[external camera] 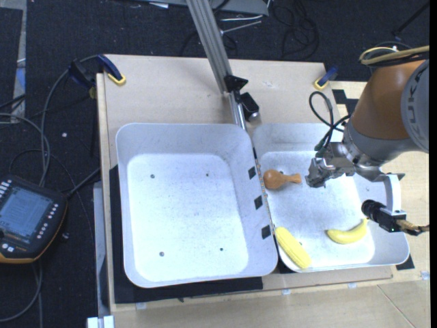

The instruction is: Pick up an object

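Hovering over the right shallow white bin (382, 255), the gripper (317, 176) sits just right of the small brown pear-shaped wooden piece (279, 179); can't tell from this angle how it's set. Nothing visibly between it. Wooden piece lies at that bin's left side, near the divider with the left white bin (136, 142). Yellow corn cob (292, 247) sits at the right bin's front-left corner, yellow banana (347, 233) toward its front-right, well apart from the gripper. Light wooden bench (171, 87) carries both bins.

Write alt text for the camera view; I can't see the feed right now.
The gripper hangs low over the right bin, just right of a brown pear-shaped toy. A corn cob and a banana lie near that bin's front edge, beside the left bin.
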Controlling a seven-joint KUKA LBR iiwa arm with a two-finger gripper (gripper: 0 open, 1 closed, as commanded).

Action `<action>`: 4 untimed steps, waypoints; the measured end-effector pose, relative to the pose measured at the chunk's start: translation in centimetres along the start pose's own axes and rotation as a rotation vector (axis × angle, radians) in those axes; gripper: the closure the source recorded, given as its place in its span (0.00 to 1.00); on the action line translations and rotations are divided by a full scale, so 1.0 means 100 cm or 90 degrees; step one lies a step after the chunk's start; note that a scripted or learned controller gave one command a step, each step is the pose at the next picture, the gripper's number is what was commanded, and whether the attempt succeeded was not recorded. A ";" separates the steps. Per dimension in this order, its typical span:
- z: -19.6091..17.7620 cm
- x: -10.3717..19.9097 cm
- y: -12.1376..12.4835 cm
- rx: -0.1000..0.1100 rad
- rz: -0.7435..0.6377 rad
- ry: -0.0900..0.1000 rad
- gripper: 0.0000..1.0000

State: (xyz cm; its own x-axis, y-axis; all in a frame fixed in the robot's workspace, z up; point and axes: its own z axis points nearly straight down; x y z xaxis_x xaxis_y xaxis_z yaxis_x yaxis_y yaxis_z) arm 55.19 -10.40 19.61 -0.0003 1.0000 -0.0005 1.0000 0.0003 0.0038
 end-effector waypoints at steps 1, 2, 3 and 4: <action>-0.051 0.005 -0.008 0.000 0.000 0.000 1.00; -0.059 0.055 -0.011 0.002 -0.003 0.001 1.00; -0.054 0.115 -0.008 0.003 -0.003 0.001 1.00; -0.059 0.165 -0.015 0.002 -0.003 0.001 1.00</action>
